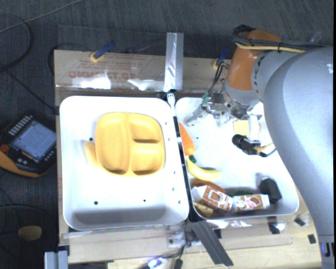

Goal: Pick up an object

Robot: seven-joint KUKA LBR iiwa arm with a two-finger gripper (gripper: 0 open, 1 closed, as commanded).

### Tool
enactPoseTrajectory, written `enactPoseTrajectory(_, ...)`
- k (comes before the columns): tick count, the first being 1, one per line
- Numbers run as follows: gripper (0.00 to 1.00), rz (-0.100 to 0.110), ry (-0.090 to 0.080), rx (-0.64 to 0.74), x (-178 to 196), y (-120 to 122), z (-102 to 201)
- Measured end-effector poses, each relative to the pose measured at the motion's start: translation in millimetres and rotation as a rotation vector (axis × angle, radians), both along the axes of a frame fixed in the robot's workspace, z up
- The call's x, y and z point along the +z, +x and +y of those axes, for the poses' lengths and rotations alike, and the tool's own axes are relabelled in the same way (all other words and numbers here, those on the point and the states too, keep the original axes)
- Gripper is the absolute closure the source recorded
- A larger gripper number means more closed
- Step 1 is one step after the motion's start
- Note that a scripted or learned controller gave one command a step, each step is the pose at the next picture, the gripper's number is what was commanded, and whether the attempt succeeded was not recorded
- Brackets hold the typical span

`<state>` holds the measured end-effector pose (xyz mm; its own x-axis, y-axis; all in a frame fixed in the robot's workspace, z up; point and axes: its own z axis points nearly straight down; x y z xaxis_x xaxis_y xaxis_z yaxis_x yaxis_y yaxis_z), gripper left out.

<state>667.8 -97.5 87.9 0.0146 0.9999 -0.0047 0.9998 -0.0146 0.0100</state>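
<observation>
The objects for picking lay in the right bin (291,203), crowded along its near and left sides: an orange carrot-like piece (186,140) leaned against the divider wall, a yellow banana (203,172) lay just below it, and a brown and white packet (215,199) sat beside a red and green wrapped item (247,202) along the near wall. A small black object (270,188) rested near the right corner. Their position against the walls looked like the result of loose tumbling rather than arrangement, and it would probably make a clean approach harder there than in the open white floor at the bin's middle.

The left bin (73,206) carried a yellow compartment tray (130,143), lying flat near its centre, well apart from the arm.

The arm reached in from the right, its orange band (241,69) above the far end of the right bin. The gripper (219,106) sat low over that bin's far part, away from the crowded items. How far the fingers stood apart could not be told from this slant, and nothing was seen between them. The bench (101,66) edge showed beyond both bins.
</observation>
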Motion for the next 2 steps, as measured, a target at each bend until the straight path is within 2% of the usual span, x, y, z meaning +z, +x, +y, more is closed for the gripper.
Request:
enactPoseTrajectory(1, 0.0, 0.001, -0.002, -0.019, -0.2, -9.1, -42.1)
enactPoseTrajectory(2, 0.0, 0.012, -0.001, 0.114, 57.3, 0.4, -42.4)
